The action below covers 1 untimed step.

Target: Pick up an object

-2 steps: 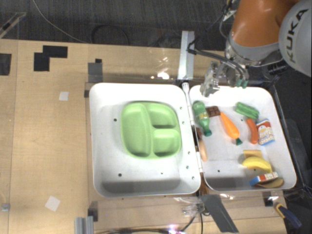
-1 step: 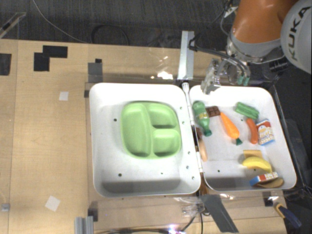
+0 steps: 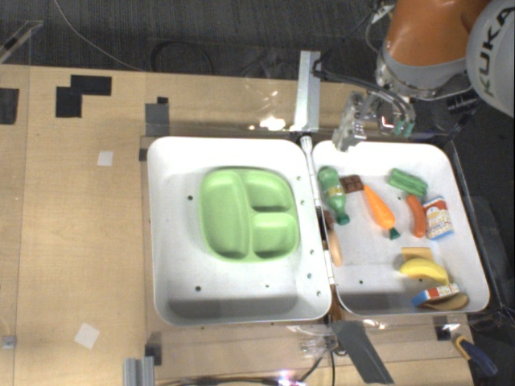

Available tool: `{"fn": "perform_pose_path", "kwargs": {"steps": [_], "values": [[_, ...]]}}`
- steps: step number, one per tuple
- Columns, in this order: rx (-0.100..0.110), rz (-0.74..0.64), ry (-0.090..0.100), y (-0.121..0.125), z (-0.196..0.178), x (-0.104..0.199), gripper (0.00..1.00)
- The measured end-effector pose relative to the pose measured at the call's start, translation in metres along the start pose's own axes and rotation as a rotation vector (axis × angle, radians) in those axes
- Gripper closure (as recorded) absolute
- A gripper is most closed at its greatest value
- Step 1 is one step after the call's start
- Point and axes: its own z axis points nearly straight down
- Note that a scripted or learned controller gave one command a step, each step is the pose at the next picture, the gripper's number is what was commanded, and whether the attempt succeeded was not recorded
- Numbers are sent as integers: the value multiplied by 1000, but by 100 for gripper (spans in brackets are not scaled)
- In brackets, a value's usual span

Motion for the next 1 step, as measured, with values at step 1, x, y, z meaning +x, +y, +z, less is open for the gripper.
{"fn": "perform_pose_path", "kwargs": {"steps": [1], "values": [[-1,-1,-3,1,-9,-2,100]]}}
